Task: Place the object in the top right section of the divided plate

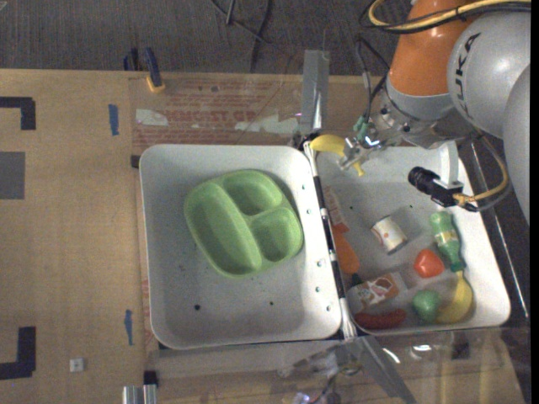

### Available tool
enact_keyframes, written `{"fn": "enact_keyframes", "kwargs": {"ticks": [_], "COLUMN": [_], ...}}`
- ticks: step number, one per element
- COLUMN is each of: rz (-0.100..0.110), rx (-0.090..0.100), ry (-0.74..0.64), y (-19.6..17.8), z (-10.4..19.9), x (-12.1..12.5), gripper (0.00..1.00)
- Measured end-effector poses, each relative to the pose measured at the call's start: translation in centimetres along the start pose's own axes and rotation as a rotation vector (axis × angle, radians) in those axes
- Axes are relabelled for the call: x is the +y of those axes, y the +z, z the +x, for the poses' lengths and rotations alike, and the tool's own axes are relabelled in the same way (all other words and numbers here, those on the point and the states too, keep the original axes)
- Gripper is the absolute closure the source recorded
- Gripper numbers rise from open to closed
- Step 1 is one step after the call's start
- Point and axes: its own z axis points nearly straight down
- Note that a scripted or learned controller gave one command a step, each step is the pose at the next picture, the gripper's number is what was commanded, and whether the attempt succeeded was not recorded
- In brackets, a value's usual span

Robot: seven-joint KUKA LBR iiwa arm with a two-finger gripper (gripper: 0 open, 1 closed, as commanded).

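Camera view, looking down at a slant on two white bins side by side. On the left, in the left bin [160, 301]: a green divided plate [221, 225], lying roughly at the middle, turned at an angle, with one long section along its left side and two smaller sections on its right. On the right, in the right bin [493, 263]: a scatter of small things. Near the dividing rims, an orange carrot-like piece [345, 253] lying lengthwise; beside it toward the near edge, a small carton [376, 289] and a dark red sausage shape [381, 318]. Further right, a white cylinder [389, 232], a red piece [428, 263], a green bottle [445, 236], a green round piece [425, 304] and a banana [457, 303], the last two touching. At the far left corner of that bin, a yellow object [327, 145], resting against the rim, well apart from the plate. Just beside it, to its right, the gripper [358, 148], reaching in under the orange band of the grey arm [484, 66] and hanging low over the bin's far end. Cannot tell how wide the gripper stands, nor whether anything sits in it: too small and cluttered there to read.
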Motion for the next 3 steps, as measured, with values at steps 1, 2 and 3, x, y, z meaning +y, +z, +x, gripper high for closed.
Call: {"fn": "enact_keyframes", "kwargs": {"ticks": [1, 2, 3], "rz": [0.004, 0.004, 0.003], "rx": [0.003, 0.003, 0.003], "ry": [0.096, 0.050, 0.051], "y": [0.1, 0.1, 0.1], "z": [7.6, 13.0, 13.0], "x": [-0.2, -5.4, -5.4], "gripper": [1.00, 1.00, 0.00]}}
